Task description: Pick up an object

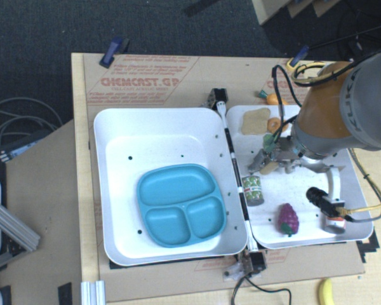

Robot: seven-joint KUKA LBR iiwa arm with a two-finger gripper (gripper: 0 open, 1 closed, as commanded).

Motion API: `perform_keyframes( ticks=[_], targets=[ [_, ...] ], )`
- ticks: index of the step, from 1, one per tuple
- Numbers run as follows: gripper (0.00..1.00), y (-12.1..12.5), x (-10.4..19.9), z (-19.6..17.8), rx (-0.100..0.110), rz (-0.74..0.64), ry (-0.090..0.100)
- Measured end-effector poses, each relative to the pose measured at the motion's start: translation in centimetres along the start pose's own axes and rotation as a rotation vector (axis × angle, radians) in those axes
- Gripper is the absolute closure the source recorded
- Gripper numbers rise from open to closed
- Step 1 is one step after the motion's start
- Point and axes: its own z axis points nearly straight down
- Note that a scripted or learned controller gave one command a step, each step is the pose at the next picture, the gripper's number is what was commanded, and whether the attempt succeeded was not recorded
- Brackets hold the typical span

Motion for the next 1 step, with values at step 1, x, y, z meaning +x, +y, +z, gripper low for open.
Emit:
perform_keyframes(
  ticks=[1],
  targets=[
    [0.0,-8.29,-1.49,-5.68,-0.001,0.0,0.001]
  ],
)
